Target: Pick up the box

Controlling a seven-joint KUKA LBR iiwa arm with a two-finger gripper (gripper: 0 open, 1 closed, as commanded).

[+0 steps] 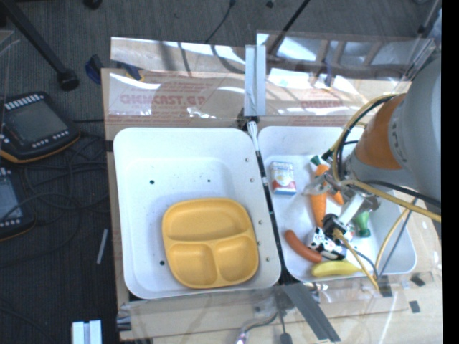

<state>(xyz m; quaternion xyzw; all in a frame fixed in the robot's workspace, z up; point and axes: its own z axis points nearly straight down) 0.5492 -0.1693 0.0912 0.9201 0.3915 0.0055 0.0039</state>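
Note:
The box (283, 177) is small, white with red and blue print. It lies flat in the right bin (401, 253) close to the bin's left wall, near the back. My gripper (330, 190) hangs over the middle of the right bin, to the right of the box and apart from it, above an orange carrot (318, 206). Nothing of the box is covered by the arm. The arm's orange band (374, 147) is up and to the right of the gripper.
The right bin also holds a red sausage-shaped thing (301, 245), a yellow banana (337, 269), a green item (363, 223) and a small orange piece (318, 168). A yellow divided plate (209, 241) lies in the left bin (143, 163). Yellow cables loop round the wrist.

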